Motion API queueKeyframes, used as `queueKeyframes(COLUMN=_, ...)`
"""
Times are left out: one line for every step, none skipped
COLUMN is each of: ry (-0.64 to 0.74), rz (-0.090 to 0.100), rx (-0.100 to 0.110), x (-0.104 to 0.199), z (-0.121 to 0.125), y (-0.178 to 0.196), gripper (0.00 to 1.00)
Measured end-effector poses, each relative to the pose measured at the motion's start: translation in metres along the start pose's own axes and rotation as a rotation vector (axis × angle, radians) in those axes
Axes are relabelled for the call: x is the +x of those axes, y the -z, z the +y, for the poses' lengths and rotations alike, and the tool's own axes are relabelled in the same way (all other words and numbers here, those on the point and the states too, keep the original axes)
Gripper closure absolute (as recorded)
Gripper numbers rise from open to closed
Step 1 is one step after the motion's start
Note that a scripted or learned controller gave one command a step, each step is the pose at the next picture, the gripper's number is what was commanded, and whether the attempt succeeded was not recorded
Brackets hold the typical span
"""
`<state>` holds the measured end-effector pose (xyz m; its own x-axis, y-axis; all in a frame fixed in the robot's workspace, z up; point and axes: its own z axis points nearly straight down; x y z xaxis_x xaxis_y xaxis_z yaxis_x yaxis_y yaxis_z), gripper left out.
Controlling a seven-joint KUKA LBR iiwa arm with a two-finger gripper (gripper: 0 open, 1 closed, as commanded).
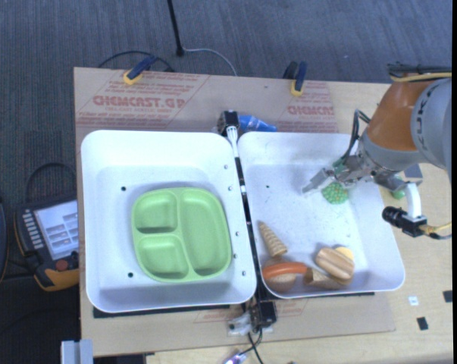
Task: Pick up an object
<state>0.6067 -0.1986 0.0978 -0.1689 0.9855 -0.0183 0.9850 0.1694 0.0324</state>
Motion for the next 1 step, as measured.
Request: queueKeyframes(ry=-0.001, rz=-0.007, rx=-0.002, x=-0.0029, z=0.0002, y=0.0106, gripper=1.00)
